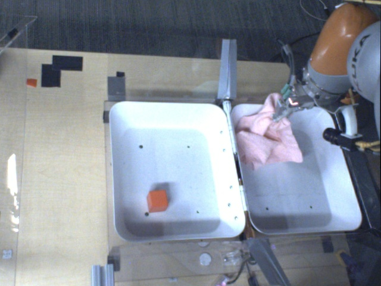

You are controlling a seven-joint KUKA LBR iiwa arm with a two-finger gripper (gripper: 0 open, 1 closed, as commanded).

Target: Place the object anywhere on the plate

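Cloth [268,140] bunched at right bin's [309,219] far-left end, gripper [284,106] at its raised corner, whether clenched you cannot tell; watch for slippage off a thin fold; block [158,201] sits well apart in left bin [166,228]; plate unidentified.
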